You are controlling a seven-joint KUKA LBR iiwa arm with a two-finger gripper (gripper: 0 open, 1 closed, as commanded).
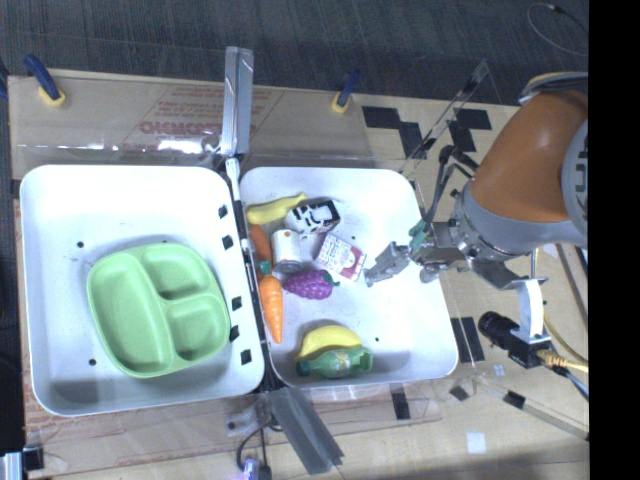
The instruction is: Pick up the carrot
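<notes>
Gripper [385, 263]: hovered over the right bin's [425, 338] middle; whether its fingers were spread or pressed together could not be told.
Carrot [271, 308]: lay at that bin's left wall, long axis up-down in view, tip nearest.
Neighbours: purple grapes [309, 285] just beside it.
Left bin [50, 368]: held a green tray [158, 308].

The arm [530, 178] is a bulky, rounded body, orange over its broad upper dome with a grey band beneath; at its three o'clock edge a pale grey housing curves away. From the grey wrist a cluster of dark metal brackets and small fittings runs toward nine o'clock; a touch of green shows among them; the pincer [385, 264] is slim, silvery-grey metal.
</notes>
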